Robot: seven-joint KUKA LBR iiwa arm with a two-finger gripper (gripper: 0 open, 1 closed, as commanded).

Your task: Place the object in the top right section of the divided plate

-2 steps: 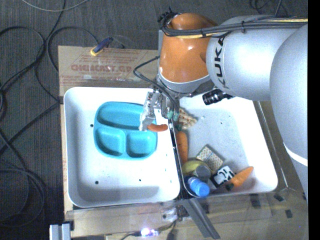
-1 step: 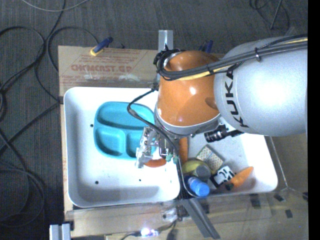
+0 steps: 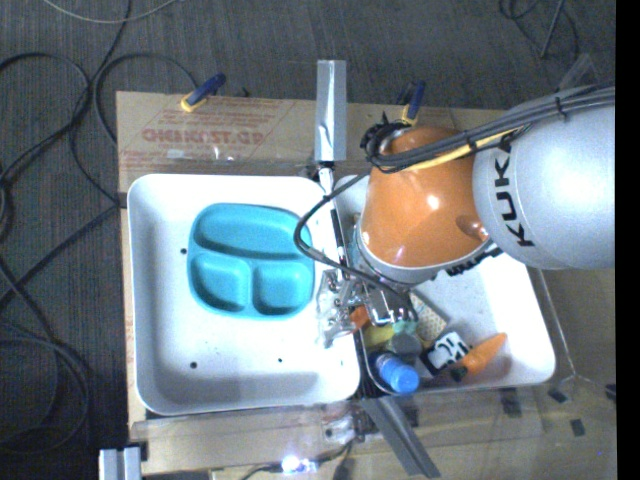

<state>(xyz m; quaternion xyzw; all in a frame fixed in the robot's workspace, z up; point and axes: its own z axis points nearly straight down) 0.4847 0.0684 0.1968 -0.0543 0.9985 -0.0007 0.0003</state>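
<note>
We are seeing the blue divided plate [image 3: 250, 260] lying in the left bin [image 3: 160, 368], long axis running left-right. The gripper [image 3: 345, 308] is hanging over the divider between bins, just right of the plate; its state we cannot tell. A carrot [image 3: 482, 353] is lying in the right bin [image 3: 530, 353].

my orange band [image 3: 425, 203] is glossy and smooth, catching bright highlights, and the grey shell [image 3: 560, 183] above it looks like satin-finished metal or hard plastic. the divided plate [image 3: 250, 260] is smooth turquoise plastic with a soft sheen, sitting in a white bin [image 3: 160, 368] of matt plastic speckled with small dark marks. the desk [image 3: 200, 138] looks like bare brown board, dull and printed with faded red lettering, while the floor [image 3: 60, 98] is dark, rough carpet.
</note>
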